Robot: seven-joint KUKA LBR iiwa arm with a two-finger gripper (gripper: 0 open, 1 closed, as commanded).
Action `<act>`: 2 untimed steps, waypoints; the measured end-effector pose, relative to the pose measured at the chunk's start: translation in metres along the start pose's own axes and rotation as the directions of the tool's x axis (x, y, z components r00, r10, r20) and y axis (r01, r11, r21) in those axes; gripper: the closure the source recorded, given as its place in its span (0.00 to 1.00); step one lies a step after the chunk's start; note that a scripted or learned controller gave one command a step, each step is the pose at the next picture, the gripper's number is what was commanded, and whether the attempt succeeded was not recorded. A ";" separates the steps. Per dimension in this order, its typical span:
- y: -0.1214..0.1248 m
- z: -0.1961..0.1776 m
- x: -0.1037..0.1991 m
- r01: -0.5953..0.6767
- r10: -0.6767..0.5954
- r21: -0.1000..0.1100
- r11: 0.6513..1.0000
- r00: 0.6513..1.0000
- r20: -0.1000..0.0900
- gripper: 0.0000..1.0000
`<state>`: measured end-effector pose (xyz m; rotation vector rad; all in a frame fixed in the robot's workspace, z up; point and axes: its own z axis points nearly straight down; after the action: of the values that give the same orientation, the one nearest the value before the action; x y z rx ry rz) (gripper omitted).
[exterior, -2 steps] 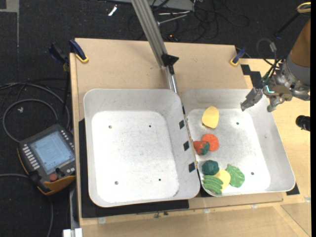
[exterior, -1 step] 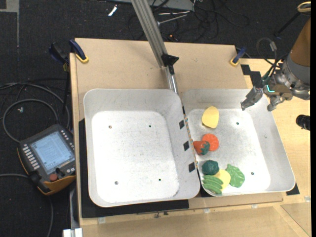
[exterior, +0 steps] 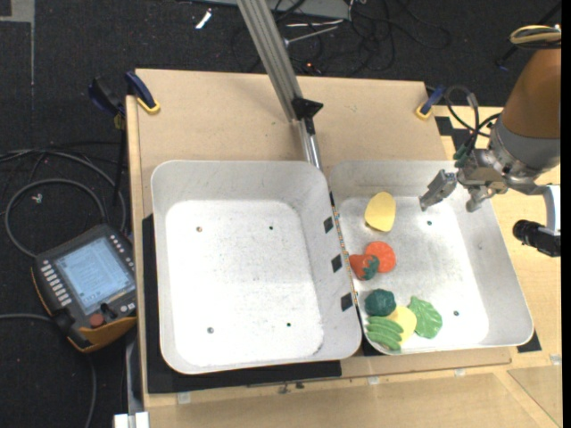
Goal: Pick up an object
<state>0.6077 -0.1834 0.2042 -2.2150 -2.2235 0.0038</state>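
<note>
Gripper (exterior: 458,191) at right of frame, above the right bin (exterior: 482,266): fingers spread apart, nothing between them, touching nothing. Yellow object (exterior: 381,211) lies left of it.

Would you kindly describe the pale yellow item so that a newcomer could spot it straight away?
Look at the right-hand white bin, the one below the gripper. Along its left side lies a column of toy foods; the pale yellow piece is the topmost, lying apart above the red-orange item. It alone is plain, smooth and single-coloured, without green.
</note>
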 end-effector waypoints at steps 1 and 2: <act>0.006 0.061 -0.003 -0.004 0.004 0.002 1.000 1.000 0.000 0.00; 0.005 0.112 -0.002 -0.004 0.004 0.000 1.000 1.000 0.000 0.00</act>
<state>0.6126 -0.1855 0.0922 -2.2190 -2.2196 0.0034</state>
